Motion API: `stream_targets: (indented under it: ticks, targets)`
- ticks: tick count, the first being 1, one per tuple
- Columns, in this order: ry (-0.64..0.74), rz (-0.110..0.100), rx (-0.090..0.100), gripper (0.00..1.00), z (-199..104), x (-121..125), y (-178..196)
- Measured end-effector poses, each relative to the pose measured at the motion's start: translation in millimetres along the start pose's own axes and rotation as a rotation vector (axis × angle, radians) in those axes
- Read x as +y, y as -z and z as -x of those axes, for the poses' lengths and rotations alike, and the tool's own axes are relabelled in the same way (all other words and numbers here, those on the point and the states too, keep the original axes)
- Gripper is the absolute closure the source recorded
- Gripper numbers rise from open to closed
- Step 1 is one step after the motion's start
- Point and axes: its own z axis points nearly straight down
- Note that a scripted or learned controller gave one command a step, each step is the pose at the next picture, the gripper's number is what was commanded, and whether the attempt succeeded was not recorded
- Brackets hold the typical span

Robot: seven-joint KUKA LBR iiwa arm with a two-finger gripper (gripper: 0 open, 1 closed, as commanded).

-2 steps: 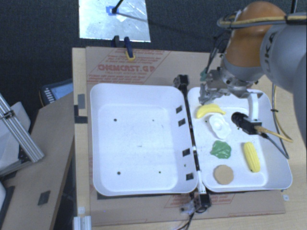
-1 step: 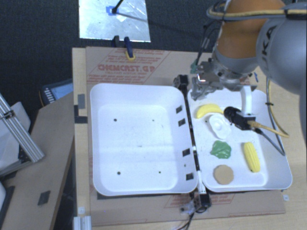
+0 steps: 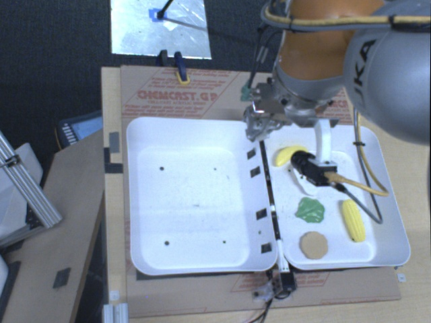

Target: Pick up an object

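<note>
The right bin (image 3: 390, 200) holds a small yellow banana-shaped piece (image 3: 287, 155) near its back left. Closer to the front lie a green leafy piece (image 3: 310, 210), a yellow corn cob (image 3: 353, 221) and a round tan disc (image 3: 314, 245). My gripper (image 3: 258, 125) hangs over the back end of the divider between the two bins, left of and behind the yellow piece. I see nothing held in it. The arm's big wrist hides the back of the right bin.
The left bin (image 3: 135, 180) lies beside the right one, both on a cardboard sheet (image 3: 175, 93). A shiny foil square (image 3: 160, 17) lies behind the bins. Metal rails (image 3: 27, 194) stand at the far left.
</note>
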Motion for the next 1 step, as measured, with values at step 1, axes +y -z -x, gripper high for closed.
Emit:
stream_targets:
  ticks: [1]
  targets:
    - [0.003,0.007,0.004,1.00,-73.8,-50.6,107.9]
